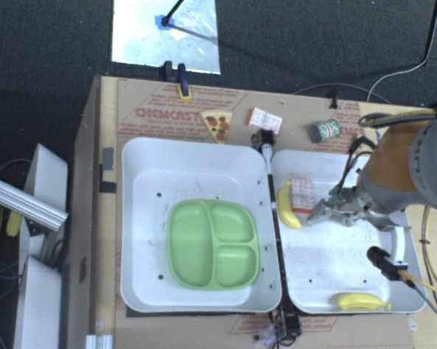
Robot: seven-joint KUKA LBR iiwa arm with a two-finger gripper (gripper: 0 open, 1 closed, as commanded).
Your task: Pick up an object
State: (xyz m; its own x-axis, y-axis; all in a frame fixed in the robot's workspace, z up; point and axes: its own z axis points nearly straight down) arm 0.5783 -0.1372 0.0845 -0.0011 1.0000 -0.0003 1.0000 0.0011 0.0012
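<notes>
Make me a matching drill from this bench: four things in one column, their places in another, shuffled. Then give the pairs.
Things:
1. green tray
2. pizza slice
3. can
4. small box

Places:
A. in the right bin, beside a banana
B. on the cardboard behind the left bin
C. in the left bin
D. on the cardboard behind the right bin

Pairs: 1-C, 2-B, 3-D, 4-A
</notes>
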